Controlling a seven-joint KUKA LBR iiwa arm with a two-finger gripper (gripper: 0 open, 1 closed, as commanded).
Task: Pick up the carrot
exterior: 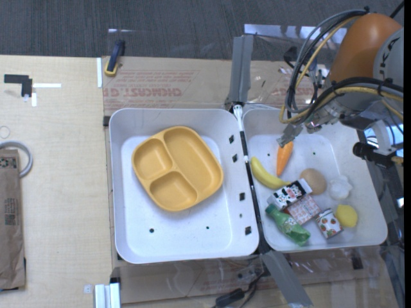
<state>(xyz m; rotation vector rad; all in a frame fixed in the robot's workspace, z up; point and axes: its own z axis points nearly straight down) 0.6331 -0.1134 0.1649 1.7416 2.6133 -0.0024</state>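
Two shallow white bins are seen side by side on the table point(51, 172). The left bin point(125, 191) lies at the centre of the frame, and a yellow divided plate point(178, 167) with three compartments is set in its upper half. The right bin point(372, 226) lies at the right of the frame, and several small things are gathered in it.

The carrot point(284, 159) is found in the upper left part of the right bin, standing nearly upright in the frame with its thick end uppermost. The claw point(290, 135) is placed directly at that upper end, reached down from the grey arm with the orange band point(369, 40) at the upper right of the frame. The carrot's top appears to be met by the dark fingertips, but whether they are clenched on it or released cannot be told from this view.

A banana point(266, 174) is laid just left of and below the carrot, its curved body nearly touching the carrot's tip. To the right of it a brown egg-shaped item point(313, 180) is seen, with a whitish lump point(340, 188) beside it. Lower in the bin lie a small black-and-white carton point(289, 193), a pink packet point(303, 208), a green item point(288, 226), a small printed box point(329, 224) and a lemon point(347, 216), packed close together.
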